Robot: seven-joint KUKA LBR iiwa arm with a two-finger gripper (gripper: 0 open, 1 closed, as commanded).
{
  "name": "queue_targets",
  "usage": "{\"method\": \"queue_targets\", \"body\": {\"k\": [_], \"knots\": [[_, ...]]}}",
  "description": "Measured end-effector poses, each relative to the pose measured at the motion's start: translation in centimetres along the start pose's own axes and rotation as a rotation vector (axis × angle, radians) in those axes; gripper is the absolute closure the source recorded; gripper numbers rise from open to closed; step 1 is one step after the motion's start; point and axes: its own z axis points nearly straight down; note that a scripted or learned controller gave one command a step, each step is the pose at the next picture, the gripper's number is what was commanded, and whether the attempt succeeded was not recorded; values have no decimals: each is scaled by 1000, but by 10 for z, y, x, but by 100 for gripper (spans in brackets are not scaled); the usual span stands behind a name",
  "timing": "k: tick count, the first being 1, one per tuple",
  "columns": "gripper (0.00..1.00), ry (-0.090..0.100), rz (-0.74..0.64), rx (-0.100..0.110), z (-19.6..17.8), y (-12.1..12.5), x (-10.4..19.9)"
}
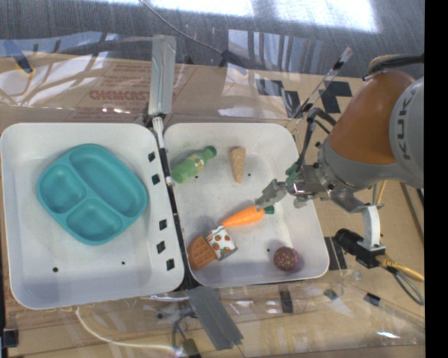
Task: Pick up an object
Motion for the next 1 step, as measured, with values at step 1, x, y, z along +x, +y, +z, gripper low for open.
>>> {"method": "queue_targets", "body": {"k": [1], "knots": [[0,0,195,3,130,33,30]]}}
